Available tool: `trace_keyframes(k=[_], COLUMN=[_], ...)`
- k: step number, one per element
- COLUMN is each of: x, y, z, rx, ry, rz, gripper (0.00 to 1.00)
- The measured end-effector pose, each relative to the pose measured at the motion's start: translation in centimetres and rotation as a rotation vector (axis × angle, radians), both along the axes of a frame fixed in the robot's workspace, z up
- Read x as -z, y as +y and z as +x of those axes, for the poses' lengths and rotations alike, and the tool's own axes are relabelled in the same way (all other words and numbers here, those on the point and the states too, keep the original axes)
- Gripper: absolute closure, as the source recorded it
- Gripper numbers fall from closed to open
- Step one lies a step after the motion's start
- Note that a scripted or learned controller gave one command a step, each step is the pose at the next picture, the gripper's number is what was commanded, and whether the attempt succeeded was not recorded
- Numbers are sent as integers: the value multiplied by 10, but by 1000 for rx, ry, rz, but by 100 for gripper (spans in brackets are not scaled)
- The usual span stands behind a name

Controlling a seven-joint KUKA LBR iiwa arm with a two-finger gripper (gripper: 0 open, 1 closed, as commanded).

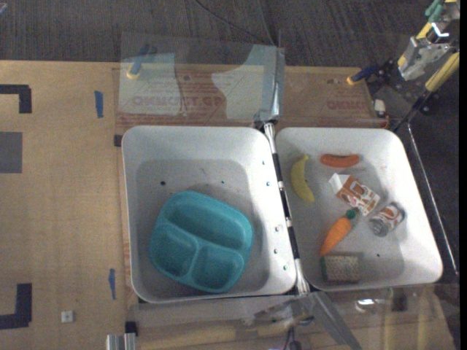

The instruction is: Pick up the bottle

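The bottle (387, 219) is small and clear with a reddish label. It lies on its side in the right bin (419, 257), near that bin's right wall. A small white and orange carton (357, 194) lies just to its upper left, and a carrot (337, 233) lies to its left with its green top pointing toward the bottle. Nothing is touching or covering the bottle.
The right bin also holds a banana (302, 179), a sausage (340, 160) and a brown speckled block (341, 267). A teal divided plate (201, 240) lies in the left bin (139, 195). Clamps and a stand (427, 49) sit beyond the top right corner.
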State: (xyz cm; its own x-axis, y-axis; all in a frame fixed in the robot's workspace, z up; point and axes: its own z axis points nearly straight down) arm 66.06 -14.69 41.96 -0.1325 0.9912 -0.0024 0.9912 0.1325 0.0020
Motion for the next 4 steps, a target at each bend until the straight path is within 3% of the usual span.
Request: trace_keyframes(k=[3,4], x=[-28,63], y=[2,-78], z=[4,5], rx=[-2,183], ry=[-4,8], rz=[-7,3], gripper=[100,100])
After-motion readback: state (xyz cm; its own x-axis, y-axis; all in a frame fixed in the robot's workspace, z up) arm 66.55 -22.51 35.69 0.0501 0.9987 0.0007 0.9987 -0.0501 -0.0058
